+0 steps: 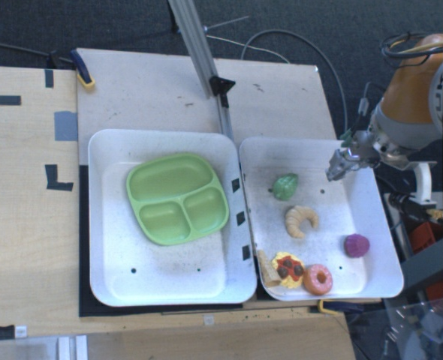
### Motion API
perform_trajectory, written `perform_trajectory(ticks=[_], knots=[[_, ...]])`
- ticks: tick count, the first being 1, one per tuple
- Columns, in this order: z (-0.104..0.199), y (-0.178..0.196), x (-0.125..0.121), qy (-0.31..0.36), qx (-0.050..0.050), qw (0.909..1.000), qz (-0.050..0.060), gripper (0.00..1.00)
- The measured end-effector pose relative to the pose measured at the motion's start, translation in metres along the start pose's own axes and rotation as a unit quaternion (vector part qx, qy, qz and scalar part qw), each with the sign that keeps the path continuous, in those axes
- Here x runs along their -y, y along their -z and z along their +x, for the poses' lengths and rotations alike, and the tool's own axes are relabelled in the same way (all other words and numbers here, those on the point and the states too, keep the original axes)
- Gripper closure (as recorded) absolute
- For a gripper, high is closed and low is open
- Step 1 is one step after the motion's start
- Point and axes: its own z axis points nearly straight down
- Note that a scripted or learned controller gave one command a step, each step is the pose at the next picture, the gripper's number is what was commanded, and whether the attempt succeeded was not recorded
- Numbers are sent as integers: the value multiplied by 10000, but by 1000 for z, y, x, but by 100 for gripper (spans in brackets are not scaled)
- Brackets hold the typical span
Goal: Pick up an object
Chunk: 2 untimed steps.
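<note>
We saw the gripper [340, 165] poised above the far right part of the right bin [379, 201], and we could not tell what state it was in. Nothing sat between it and the bin floor. The likely targets lay loose in that bin: a green toy [285, 187] near the middle, a croissant [302, 220] just nearer, a purple ball [357, 244] at right, a doughnut [317, 278] and pizza slice [285, 268] along the near edge. The green tray [178, 198] filled the left bin [101, 201], probably as somewhere to put things.
</note>
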Motion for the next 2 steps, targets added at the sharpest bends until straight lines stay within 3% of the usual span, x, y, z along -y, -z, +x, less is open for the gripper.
perform_trajectory(ticks=[2], knots=[[-7,90,-8,0,2,10000,1,100]])
